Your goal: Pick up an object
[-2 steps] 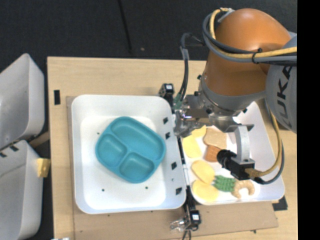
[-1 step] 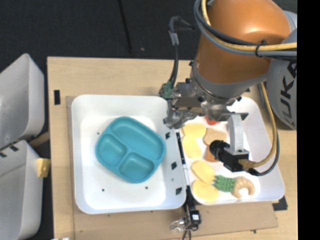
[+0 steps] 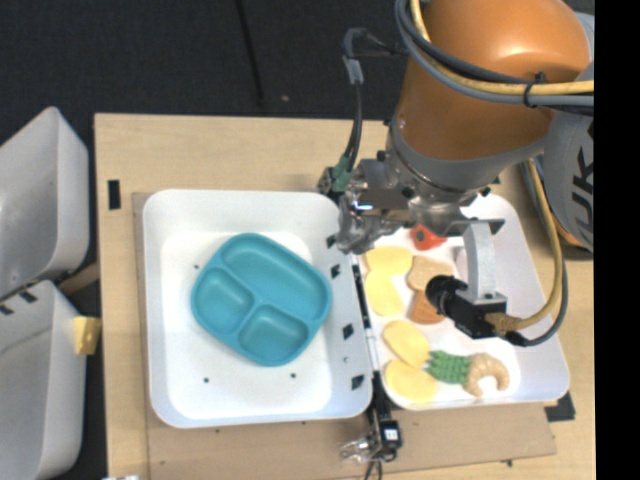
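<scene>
My gripper [image 3: 354,234] hangs under the big orange-banded wrist, low over the left edge of the right bin [image 3: 535,363], near the divider between the bins. Just right of it lies a pale yellow food piece [image 3: 387,262], with another yellow piece [image 3: 383,291] below. A brown toast-like slice [image 3: 428,273], a small red piece [image 3: 430,236], two more yellow slices [image 3: 406,343] [image 3: 411,381], a green toy [image 3: 450,368] and a tan shrimp-shaped toy [image 3: 491,373] also lie in that bin. The arm hides the bin's far part.
A blue divided plate [image 3: 262,310] lies in the middle of the left bin [image 3: 170,368]. A grey bracket with a black cylinder [image 3: 462,303] and a yellow hose juts over the right bin. White boxes [image 3: 35,208] stand left of the bench.
</scene>
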`<state>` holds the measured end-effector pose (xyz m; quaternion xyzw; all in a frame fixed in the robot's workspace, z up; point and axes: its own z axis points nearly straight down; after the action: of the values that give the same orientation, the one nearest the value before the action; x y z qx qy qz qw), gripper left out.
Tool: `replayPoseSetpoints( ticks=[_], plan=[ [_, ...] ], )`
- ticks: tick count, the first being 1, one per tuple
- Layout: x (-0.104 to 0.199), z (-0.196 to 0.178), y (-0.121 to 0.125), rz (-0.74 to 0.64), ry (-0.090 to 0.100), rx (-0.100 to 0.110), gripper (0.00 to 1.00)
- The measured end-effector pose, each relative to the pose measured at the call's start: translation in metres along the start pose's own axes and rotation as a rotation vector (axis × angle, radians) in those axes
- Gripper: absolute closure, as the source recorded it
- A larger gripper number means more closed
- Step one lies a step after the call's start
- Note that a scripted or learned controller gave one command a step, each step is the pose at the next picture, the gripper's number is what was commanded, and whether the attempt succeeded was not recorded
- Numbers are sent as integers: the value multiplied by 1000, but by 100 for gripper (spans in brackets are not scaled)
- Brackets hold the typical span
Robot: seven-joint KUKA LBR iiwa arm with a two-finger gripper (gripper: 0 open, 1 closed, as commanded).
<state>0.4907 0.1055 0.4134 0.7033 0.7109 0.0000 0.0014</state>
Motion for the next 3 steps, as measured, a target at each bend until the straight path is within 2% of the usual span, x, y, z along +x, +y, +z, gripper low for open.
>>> replayPoseSetpoints(
  ticks=[1,2,3],
  plan=[
    [-70,-15,-1,16,0,-2,100],
    [-37,-37,-1,7,2,-1,100],
    [-8,-4,-1,6,1,4,100]
  ],
)
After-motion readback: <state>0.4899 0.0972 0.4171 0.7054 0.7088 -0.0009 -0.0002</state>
